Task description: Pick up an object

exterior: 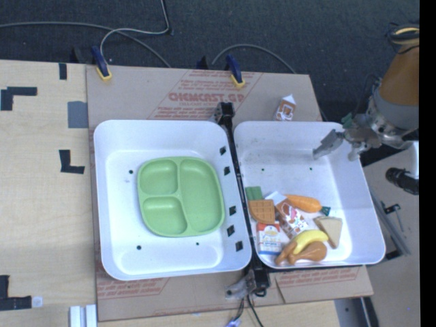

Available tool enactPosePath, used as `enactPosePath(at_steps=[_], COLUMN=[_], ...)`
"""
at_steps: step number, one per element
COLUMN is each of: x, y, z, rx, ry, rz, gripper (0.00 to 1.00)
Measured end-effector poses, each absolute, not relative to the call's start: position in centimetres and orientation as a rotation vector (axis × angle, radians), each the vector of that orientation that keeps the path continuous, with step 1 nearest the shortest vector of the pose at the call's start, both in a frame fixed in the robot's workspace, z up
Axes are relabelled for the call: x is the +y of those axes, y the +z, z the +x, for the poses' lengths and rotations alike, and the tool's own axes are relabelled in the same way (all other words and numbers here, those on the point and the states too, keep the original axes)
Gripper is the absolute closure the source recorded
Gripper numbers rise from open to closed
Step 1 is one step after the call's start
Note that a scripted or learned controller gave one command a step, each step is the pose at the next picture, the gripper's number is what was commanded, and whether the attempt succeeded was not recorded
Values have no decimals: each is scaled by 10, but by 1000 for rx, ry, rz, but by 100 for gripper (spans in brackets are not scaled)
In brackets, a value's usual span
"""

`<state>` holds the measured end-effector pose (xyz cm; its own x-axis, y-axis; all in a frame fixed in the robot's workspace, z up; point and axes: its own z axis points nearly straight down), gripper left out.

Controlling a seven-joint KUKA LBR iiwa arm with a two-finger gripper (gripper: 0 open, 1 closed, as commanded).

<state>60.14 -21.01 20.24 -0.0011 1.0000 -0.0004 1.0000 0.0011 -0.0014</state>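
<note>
green plate point(181, 196) in left bin point(109, 182), toy food point(294, 229) in right bin point(354, 203)

1. Your arm point(398, 80) comes in from the right side of the view, with the orange band uppermost and the grey wrist below it.
2. The wrist leans leftward and slightly down, pointing the tool end toward the left.
3. The gripper point(334, 145) sits at the end of that wrist, its grey fingers point(325, 146) splayed apart (one reaching out to the left, a shorter one hanging just behind it).
4. Nothing lies between the fingers.
</note>
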Motion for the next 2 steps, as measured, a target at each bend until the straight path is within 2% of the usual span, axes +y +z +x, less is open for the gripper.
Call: enactPosePath(at_steps=[1,2], x=[-169,-128], y=[145,102], z=[541,528], rx=[-2220,-2221], ry=[2,1], rz=[-2218,-2220], gripper=[0,0])
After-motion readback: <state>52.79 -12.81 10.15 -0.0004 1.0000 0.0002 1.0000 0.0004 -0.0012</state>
